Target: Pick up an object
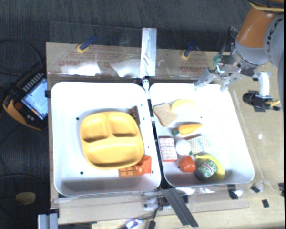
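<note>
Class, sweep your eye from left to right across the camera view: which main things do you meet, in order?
Handheld controller on the floor → yellow divided tray in the left bin → bread slice in the right bin → carrot → gripper above the right bin's far corner.

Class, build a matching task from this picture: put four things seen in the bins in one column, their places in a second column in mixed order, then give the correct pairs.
Things:
1. yellow tray
2. bread slice
3. tomato
4. gripper

Places:
A. near front of right bin
B. over right bin's far rim
C. left bin
D. far part of right bin

Pairs: 1-C, 2-D, 3-A, 4-B
</note>
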`<state>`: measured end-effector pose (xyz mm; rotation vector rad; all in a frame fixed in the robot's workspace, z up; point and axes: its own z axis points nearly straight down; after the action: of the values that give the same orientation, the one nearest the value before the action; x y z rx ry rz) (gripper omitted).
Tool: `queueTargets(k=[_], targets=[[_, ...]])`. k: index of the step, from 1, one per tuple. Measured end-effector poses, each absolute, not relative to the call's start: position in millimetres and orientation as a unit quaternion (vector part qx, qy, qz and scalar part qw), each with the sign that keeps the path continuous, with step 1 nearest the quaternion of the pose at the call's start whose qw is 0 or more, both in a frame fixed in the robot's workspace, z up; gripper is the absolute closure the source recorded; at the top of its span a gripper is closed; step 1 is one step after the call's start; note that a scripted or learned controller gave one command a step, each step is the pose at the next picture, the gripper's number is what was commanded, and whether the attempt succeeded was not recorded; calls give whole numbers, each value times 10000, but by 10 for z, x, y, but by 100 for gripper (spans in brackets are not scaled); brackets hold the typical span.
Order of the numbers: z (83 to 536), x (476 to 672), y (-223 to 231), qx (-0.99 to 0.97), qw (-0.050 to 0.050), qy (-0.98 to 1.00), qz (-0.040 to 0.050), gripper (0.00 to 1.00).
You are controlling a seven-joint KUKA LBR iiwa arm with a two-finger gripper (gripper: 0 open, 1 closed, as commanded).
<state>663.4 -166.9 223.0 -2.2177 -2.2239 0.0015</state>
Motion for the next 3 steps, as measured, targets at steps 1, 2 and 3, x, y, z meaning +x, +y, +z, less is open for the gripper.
queueTargets(k=[1,2,3], targets=[[1004,6580,-1052,-7365,-5,-6765,9,0],[941,6465,-1105,-6803,-86,-7328,-59,0],[1496,6539,-1244,-6244,-10,-7811,13,0]])
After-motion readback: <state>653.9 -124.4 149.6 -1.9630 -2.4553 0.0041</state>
